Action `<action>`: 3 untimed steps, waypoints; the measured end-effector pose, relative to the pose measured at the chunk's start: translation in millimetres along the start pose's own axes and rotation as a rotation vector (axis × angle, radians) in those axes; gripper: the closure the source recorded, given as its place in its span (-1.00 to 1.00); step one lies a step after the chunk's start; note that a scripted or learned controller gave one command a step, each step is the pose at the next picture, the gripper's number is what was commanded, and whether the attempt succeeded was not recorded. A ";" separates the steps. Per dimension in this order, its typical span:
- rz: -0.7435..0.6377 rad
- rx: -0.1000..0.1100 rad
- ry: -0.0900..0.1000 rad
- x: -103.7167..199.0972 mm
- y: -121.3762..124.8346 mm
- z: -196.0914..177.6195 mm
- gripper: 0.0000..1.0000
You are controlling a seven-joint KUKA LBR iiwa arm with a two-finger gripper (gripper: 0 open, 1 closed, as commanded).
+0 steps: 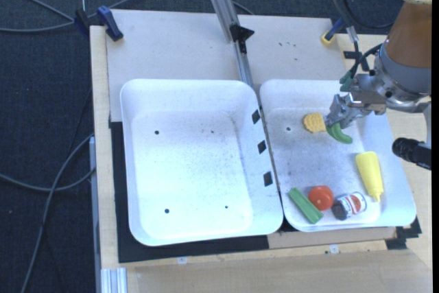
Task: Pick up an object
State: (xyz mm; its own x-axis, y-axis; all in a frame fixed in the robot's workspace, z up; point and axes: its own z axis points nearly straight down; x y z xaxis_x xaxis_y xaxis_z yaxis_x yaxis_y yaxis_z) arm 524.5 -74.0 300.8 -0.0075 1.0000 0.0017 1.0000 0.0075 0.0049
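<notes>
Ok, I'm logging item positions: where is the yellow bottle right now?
The yellow bottle lies in the right bin, near its right wall, just above the small red-and-white can and below the claw.

Small curved green object (340,134) in right bin, beside yellow piece (314,123).

Single fixed camera, mounted above tabletop (178,38), looking down at slant. Far edge of tabletop toward top of frame, near edge toward bottom. Both white bins fit in frame: left bin (137,96) centre-left, right bin (405,206) centre-right, divided by metal rail (219,0) running from top of frame. Medium distance: dark carpet (41,147) with cables visible at left and top. Arm (411,38) enters from right edge, cropped at upper right corner.
</notes>
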 end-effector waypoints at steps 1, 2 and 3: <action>0.002 0.004 -0.001 54.0 24.8 3.0 1.00; 0.002 0.005 0.000 113.6 56.5 107.1 1.00; 0.007 0.004 -0.001 110.4 56.5 105.2 -1.00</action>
State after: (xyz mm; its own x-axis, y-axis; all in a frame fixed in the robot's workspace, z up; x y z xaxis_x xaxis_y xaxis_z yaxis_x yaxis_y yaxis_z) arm 580.7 37.0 196.0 -0.0003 1.0000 0.0004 1.0000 0.0003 0.0008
